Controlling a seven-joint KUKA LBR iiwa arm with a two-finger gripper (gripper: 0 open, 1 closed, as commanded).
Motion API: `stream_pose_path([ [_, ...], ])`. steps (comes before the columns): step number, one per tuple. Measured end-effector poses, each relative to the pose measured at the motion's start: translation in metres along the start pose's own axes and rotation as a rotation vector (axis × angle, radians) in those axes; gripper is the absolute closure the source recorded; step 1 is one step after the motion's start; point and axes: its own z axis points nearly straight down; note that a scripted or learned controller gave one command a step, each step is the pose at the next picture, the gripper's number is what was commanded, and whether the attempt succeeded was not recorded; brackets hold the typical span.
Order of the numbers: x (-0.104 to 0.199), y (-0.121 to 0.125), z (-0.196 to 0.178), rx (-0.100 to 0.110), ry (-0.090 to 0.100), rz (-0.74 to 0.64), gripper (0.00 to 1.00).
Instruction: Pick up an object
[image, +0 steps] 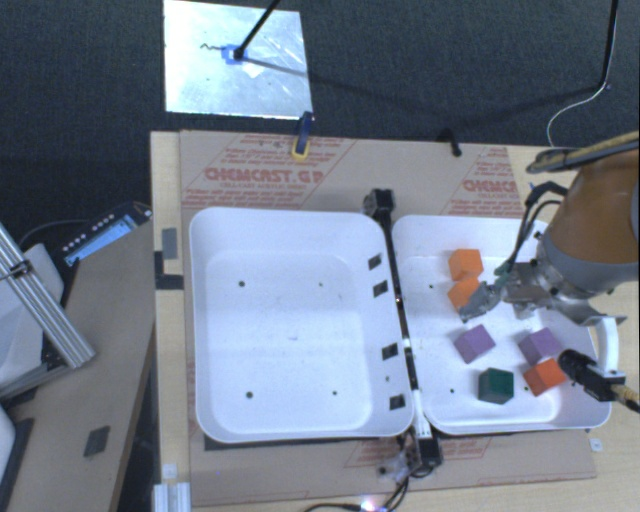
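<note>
My gripper (484, 299) hangs low over the middle of the right bin (432, 400), reaching in from the right. Its tip is right beside a small orange block (461, 291), touching or nearly so. A second orange block (465, 263) lies just behind that one. In front of the gripper lies a purple block (474, 343). Further right are another purple block (541, 345) and a third orange block (545, 377), both partly under the arm. A dark green block (495, 385) sits near the front wall. No block is seen lifted.
The left bin (212, 300) stands beside the right one, with black clips (390, 352) along their shared rim. Both rest on a cardboard sheet (260, 172). A shiny foil square (240, 60) lies at the back, and a metal frame (40, 310) stands far left.
</note>
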Motion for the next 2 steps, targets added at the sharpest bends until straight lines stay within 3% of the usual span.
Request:
stream_pose_path([
  [1,-0.011,0.054,0.116,-0.001,-0.002,-0.003,0.0],
  [2,-0.009,0.132,0.11,-0.001,-0.001,0.002,0.0],
])
